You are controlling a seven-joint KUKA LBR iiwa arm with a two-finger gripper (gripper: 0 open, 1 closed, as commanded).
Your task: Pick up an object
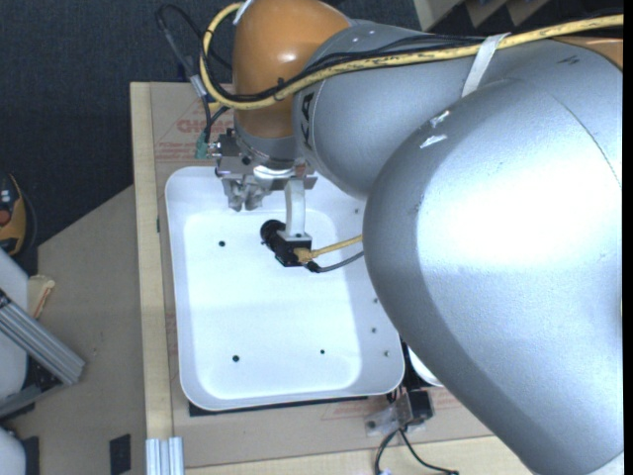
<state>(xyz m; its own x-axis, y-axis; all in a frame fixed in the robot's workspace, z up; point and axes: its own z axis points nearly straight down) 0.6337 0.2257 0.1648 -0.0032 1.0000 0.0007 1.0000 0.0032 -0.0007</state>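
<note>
Dark speckled flooring bordered the far and left sides of a brown worktop, whose far strip carried faint red print. On the worktop lay a shallow white bin with rounded corners, its long axis running away from the camera. A few small dark dots marked the bin's floor, well apart from one another; whether they were holes or fasteners could not be told.

The grey arm entered from the right and covered most of that half of the scene, the second bin included. Its orange band stood above the wrist, with yellow and black cables looped around it.

The jaws pointed down over the far end of the bin, just inside the far rim and towards the bin's left half. Whether they were released or clenched could not be told, and nothing could be made out between them. Where the object to be picked lay could not be told either.

An aluminium rail lay slantwise at the lower left, and loose black cables trailed past the bin's near right corner.
</note>
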